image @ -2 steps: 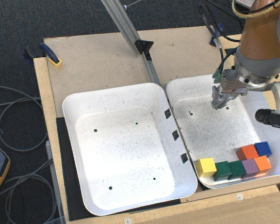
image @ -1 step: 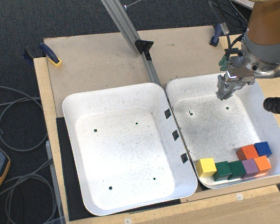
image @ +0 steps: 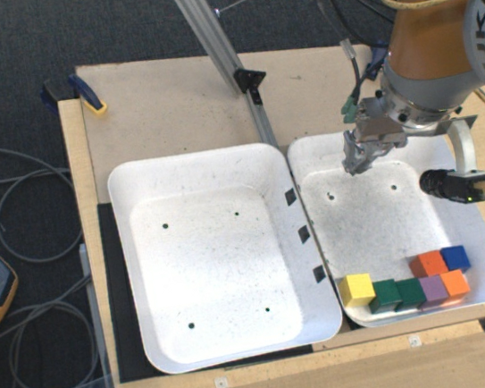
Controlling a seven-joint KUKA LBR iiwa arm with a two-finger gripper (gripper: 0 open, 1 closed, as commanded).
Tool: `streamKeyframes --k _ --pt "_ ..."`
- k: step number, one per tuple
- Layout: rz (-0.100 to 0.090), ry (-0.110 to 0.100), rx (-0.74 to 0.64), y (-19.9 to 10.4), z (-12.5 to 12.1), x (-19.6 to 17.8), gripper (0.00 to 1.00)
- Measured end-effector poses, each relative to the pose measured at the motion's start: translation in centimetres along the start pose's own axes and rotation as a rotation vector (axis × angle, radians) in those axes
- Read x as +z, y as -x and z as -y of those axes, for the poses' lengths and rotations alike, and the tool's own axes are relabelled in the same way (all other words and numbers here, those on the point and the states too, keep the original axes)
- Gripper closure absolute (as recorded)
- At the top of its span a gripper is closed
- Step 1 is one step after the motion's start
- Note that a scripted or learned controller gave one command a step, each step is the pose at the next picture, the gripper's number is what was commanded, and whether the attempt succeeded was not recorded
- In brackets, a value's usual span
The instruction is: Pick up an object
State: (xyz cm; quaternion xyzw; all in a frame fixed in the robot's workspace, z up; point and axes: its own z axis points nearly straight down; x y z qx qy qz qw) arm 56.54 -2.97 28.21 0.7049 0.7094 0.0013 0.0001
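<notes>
While the arm (image: 433,15) reaches in from the right, its end effector (image: 359,160) hangs over the right bin's (image: 380,204) far end; finger spread cannot be told, nothing visibly held.

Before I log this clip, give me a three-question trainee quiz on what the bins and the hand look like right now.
1. True or false: the hand hangs over the far end of the right bin.
2. Multiple choice: the blocks lie where? A) left bin B) near edge of the right bin C) on the bare bench
3. Fill in: the block at the left end of the cluster is coloured ____.

Key: 1 true. 2 B. 3 yellow, the yellow block, beside a green block.
</notes>
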Motion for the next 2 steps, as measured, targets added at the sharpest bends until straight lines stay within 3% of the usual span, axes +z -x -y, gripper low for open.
streamKeyframes --k 2 --pt "0.000 -0.007 0.001 -10.3 -0.2 2.4 1.00"
